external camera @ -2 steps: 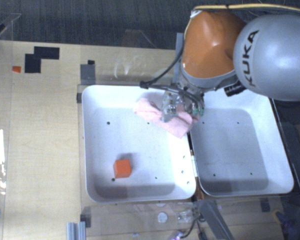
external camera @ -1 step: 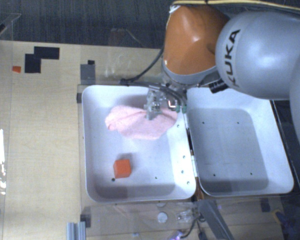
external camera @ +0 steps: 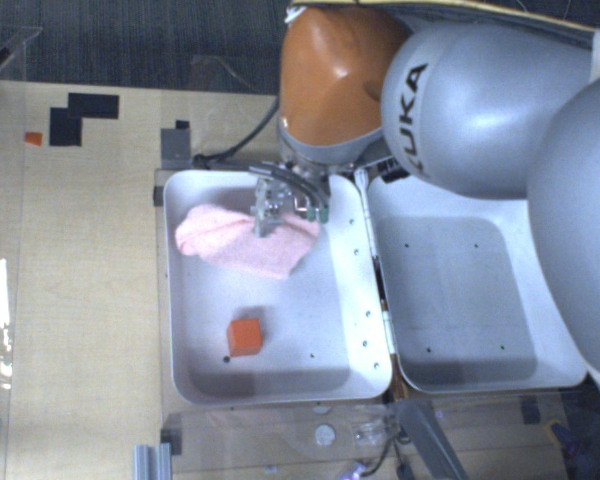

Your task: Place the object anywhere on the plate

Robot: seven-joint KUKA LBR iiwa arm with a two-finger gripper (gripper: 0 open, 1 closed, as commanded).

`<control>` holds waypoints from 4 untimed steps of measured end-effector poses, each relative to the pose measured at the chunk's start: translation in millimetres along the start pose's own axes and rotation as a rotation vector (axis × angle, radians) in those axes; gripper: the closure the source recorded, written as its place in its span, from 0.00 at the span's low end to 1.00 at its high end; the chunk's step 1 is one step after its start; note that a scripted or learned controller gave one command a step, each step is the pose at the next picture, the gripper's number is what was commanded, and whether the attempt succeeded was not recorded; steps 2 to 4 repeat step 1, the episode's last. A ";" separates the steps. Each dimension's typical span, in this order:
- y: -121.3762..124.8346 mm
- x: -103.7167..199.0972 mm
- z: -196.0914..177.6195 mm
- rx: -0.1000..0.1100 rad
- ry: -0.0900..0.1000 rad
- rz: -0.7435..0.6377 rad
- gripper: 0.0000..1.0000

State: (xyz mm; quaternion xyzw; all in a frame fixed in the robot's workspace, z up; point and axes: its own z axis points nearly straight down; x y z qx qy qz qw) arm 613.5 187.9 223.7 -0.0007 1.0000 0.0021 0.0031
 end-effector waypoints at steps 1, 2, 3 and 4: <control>-0.2 -0.2 -0.4 0.000 -0.001 0.001 0.00; -0.2 -0.2 -0.4 0.000 -0.001 0.001 0.00; -0.2 -0.2 -0.4 0.000 -0.001 0.001 0.00; -0.2 -0.2 -0.4 0.000 -0.001 0.001 0.00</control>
